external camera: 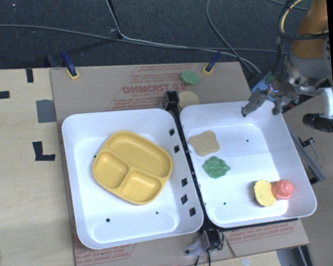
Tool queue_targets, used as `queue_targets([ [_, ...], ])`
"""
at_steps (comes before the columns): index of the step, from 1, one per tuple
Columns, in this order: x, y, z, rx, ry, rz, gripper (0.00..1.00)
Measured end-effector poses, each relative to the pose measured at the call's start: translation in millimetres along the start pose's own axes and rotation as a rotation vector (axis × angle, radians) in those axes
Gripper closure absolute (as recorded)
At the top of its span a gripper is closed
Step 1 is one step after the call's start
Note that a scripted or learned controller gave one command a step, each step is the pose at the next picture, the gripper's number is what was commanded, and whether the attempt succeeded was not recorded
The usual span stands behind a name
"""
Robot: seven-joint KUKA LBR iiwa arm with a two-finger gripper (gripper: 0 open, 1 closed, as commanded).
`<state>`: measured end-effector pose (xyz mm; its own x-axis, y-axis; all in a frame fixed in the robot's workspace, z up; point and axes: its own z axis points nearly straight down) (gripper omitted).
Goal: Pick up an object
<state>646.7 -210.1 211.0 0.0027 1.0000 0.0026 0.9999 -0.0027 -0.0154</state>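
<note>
The arm (307, 36) is grey metal with an orange band (317, 13) above the wrist, ringed by a looping black cable. Below it sits a pale silver wrist block with small blue fittings — and the gripper (262, 106) ends in two dark, slender fingers (250, 108).

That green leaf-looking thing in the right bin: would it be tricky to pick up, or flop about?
The green leaf lies flat on the right bin floor, so fingers probably find little edge to grab. It looks thin and small, so likely light and perhaps bendy. Being flat, it should slide when pushed, not roll.
</note>
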Motion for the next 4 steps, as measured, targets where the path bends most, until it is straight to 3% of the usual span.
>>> queue_targets([
  [1, 0.8, 2.7, -10.1, -0.014, -0.003, -0.004, 0.00],
  [3, 7.5, 3.7, 115.4, -0.011, -0.004, -0.005, 0.00],
  [4, 7.8, 4.4, 125.6, -0.015, -0.006, -0.005, 0.00],
])
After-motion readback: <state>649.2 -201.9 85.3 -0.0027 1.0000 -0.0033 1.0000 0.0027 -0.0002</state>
